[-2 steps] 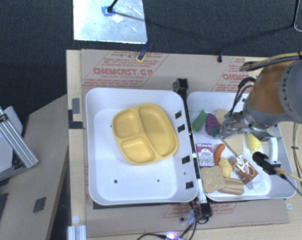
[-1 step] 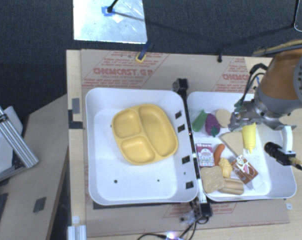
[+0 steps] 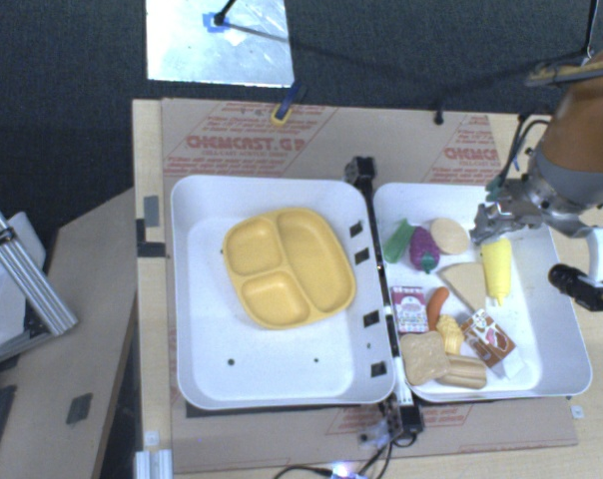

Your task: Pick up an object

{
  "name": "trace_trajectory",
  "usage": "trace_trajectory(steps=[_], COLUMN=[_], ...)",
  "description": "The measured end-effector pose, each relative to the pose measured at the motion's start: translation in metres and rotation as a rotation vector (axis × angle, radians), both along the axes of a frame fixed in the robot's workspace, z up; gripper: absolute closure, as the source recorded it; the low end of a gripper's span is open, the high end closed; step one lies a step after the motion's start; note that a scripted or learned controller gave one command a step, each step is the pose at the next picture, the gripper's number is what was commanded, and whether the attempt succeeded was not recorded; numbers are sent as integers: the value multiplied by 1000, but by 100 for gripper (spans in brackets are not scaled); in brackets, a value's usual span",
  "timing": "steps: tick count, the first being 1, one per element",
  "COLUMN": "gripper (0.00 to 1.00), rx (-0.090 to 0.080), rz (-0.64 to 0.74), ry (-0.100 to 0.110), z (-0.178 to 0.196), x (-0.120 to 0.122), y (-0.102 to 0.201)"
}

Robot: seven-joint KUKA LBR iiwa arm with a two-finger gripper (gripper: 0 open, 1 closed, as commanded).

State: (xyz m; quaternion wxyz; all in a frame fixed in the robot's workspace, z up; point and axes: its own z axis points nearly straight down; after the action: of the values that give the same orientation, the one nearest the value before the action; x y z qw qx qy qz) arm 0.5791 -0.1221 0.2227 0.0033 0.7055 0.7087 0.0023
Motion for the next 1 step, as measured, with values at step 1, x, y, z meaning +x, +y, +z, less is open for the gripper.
trace_trajectory(steps=[1], gripper=[100], rx=[4], rz=[5], ry=[5], z=[-2], x=[5], y=[54])
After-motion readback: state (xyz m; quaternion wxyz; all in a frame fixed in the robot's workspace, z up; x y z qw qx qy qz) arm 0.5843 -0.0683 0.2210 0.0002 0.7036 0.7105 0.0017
